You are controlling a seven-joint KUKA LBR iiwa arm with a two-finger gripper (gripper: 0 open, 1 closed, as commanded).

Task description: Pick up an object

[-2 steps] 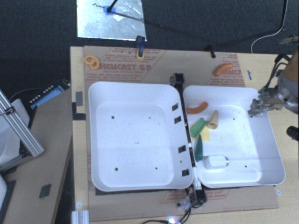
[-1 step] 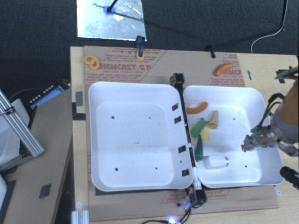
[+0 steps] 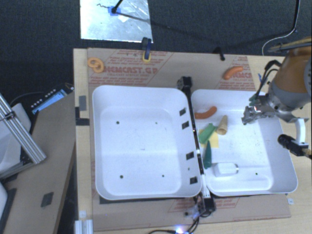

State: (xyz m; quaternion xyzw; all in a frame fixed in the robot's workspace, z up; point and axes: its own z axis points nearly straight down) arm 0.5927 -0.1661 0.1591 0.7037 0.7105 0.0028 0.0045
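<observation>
White plastic forms two shallow bins set side by side on a brown cardboard sheet (image 3: pixel 161 62): the left bin (image 3: pixel 141 140) and the right bin (image 3: pixel 263 179). Nearest in the right bin, one small white block (image 3: pixel 225 168) is seen lying against the floor, hard to separate from it. Just beyond it one dark green strip (image 3: pixel 207 154) lies along the divider, then one yellow piece (image 3: pixel 213 139) and one lighter green piece (image 3: pixel 205 131), these three touching or overlapping. One tan cone (image 3: pixel 222 124) is found just beside them, and one orange sausage-shaped piece (image 3: pixel 205 112) lies farther back near the bin's rear wall. Six objects are thus counted in that bin. The gripper (image 3: pixel 249 114) is seen over the rear right of the bin, apart from all of them; whether its fingers are apart or together cannot be told. On the cardboard behind, one more orange sausage (image 3: pixel 233 72) and one tan ring (image 3: pixel 95 64) are seen.
</observation>
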